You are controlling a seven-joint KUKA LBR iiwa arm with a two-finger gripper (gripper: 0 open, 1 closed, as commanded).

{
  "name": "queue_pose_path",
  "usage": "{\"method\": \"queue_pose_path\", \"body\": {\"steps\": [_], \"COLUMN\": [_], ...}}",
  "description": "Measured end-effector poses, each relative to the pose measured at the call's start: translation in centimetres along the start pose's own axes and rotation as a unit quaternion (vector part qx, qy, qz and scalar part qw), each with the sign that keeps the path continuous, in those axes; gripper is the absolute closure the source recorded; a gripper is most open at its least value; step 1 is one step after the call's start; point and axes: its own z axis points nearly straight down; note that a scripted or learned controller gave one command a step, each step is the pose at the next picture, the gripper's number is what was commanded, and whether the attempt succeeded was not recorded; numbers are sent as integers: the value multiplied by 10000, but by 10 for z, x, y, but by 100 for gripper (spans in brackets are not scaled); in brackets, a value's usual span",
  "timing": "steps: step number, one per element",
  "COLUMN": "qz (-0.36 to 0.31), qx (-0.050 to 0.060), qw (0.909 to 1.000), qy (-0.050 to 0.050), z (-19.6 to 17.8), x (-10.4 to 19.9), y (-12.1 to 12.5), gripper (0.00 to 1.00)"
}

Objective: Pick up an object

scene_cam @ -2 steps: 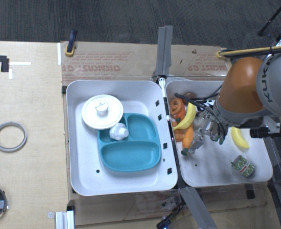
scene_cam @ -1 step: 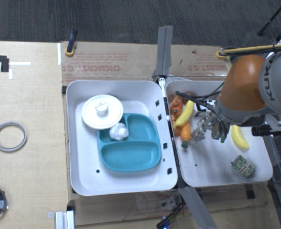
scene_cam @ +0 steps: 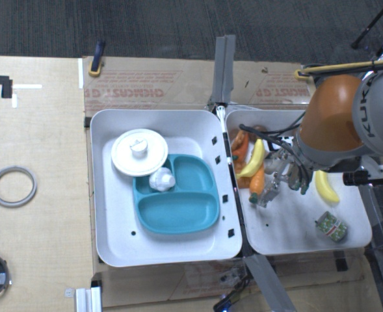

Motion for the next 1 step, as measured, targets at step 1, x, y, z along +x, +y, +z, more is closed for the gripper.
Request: {"method": "queue_pose_path", "body": {"steps": [1], "qz": [390], "qx": [-7], "qw": [9992], "qy": [3], "z": [9], "x": [-5], "y": [-2], "gripper": [0]}}
